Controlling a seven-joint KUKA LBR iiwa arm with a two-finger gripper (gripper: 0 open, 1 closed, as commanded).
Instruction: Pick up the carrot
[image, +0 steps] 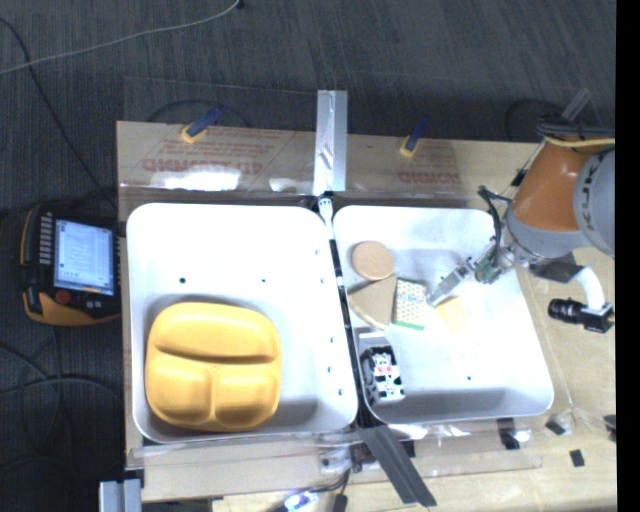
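My gripper hangs in the right bin; whether it's parted or closed, I cannot tell. No carrot is clear.

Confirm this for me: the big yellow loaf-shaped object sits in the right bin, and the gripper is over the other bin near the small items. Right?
Not quite. The camera view shows the yellow loaf-shaped object in the left bin, not the right one. The gripper is over the right bin, near the round tan disc and the speckled block.
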